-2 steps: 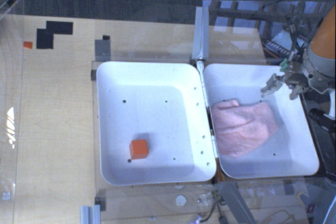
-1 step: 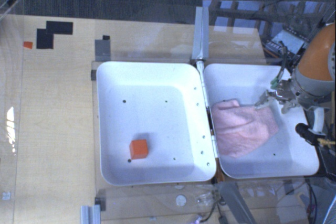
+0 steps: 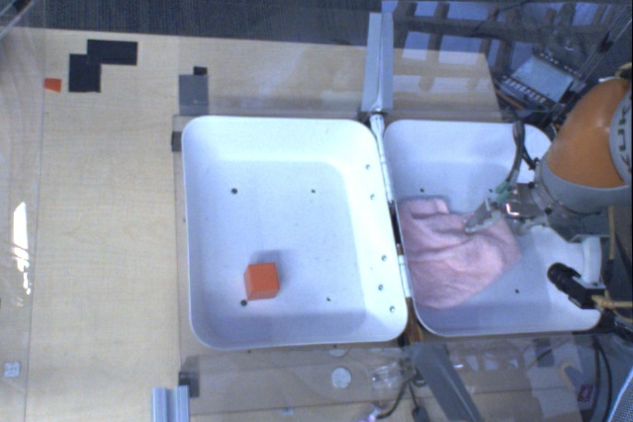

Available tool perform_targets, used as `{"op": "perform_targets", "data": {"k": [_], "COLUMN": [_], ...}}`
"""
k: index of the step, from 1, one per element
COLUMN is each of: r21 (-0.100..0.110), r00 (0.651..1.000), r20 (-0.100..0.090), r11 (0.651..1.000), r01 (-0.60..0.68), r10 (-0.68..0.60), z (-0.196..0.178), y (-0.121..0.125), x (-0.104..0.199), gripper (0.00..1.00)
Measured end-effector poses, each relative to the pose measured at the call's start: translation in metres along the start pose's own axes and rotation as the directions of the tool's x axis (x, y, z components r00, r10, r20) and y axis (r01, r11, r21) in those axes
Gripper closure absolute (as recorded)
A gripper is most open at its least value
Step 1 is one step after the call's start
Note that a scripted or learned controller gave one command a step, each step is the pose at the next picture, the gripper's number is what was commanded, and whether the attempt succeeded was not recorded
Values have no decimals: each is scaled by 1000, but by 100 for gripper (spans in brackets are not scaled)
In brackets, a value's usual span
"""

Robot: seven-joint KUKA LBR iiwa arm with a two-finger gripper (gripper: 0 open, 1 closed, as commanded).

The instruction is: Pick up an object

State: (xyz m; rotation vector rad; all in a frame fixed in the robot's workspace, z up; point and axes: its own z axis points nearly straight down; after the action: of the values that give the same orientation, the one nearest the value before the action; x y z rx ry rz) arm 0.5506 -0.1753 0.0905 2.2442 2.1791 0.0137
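A single overhead view looks down at a slant on a pale wooden counter [image 3: 109, 242] that carries two shallow white bins side by side.

The left bin [image 3: 287, 143] holds a small orange block [image 3: 262, 281], lying near its lower left corner, well apart from everything else.

The right bin [image 3: 450, 148] holds a crumpled pink cloth [image 3: 450, 254], bunched against the bin's left wall and spreading toward its middle.

The grey arm with its orange band [image 3: 586, 145] reaches in from the right edge and bends down over the right bin. Its end effector [image 3: 492, 215] sits at the upper right edge of the pink cloth, touching it or just above it; which one cannot be told from this angle. A thin finger tip points into the cloth's folds. The spacing of the fingers is too small and blurred to read, so it cannot be told whether they are apart, together or clamped on fabric.

As for progress, nothing is lifted: the cloth lies flat in its bin and the block rests untouched in the other. The arm appears to be at the point of attempting a grasp on the cloth. Closing securely and raising an object clear of the bin are left to do.
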Motion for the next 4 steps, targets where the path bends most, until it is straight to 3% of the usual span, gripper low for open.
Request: {"op": "perform_targets", "data": {"k": [1,2,3,4], "r21": [1,3,-1,2], "r00": [999,999,997,922], "r20": [-1,-2,0,-1], "r11": [999,999,997,922], "r01": [46,51,78,386], "r10": [-46,-51,-78,-386], "z": [0,0,0,0], "y": [2,10,0,21], "x": [-25,-29,-29,-29], "gripper": [0,0,0,0]}}
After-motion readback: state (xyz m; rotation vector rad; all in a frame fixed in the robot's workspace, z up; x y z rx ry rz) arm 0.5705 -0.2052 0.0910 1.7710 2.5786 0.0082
